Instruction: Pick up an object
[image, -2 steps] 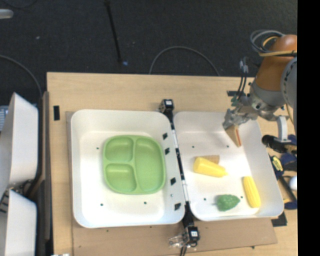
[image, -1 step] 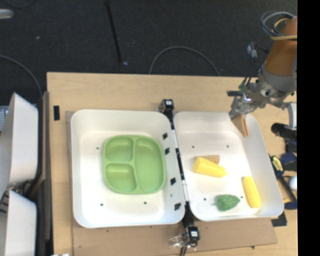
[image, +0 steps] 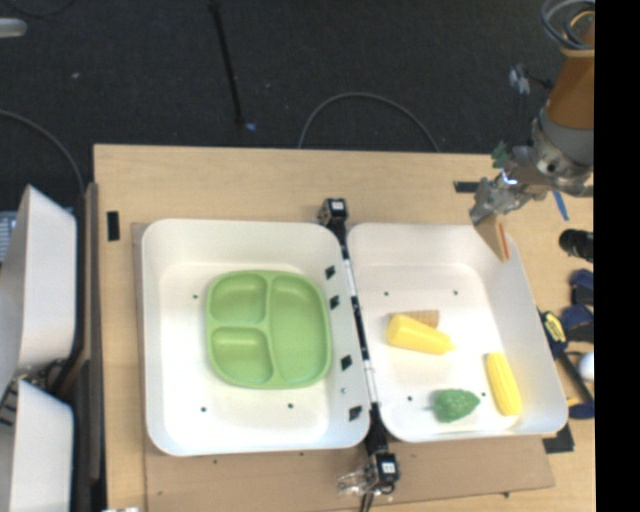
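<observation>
The right bin (image: 520, 300) holds a yellow wedge (image: 418, 336) near its middle, with a small tan piece (image: 429, 318) just behind it. A yellow corn cob (image: 503, 383) lies along the bin's right side, and a green broccoli-like lump (image: 455, 404) sits near the front. My gripper (image: 493, 205) hangs over the bin's far right corner, well away from these objects. A small tan-orange piece (image: 496, 242) shows just below it at the rim; I cannot tell whether it is held.
The left bin (image: 170, 300) holds a green divided plate (image: 268, 330). A black-clipped divider (image: 350, 320) runs between the bins. Blue and black clutter (image: 578, 300) lies on the bench right of the right bin. White boxes (image: 40, 300) stand at the left.
</observation>
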